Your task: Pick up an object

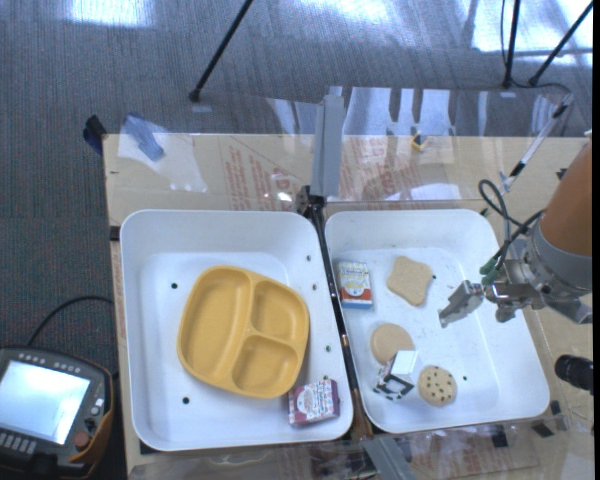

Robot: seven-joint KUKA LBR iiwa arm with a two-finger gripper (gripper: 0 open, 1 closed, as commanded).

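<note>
We see the claw [480,306] hanging over the right-hand bin [500,368], toward its right side, with the arm [570,228] reaching in from the right. One finger [460,304] juts out to the left and another sits further right, with a gap between them, so the claw looks spread apart and nothing sits between its fingers.

Just left of the claw, in the same bin, we find a slice of toast [409,280], and further left a small carton [355,283] near the bin's left wall. Below the toast lies a round biscuit [390,342]. In front of that a small black and white object [396,374] sits right beside a chocolate chip cookie [437,385].

In the left-hand bin [150,368] we see a yellow divided plate [244,330] and, at its lower right corner, a small pink packet [314,401].

On the floor at lower left sits a control pad [42,404] with a lit screen.
</note>
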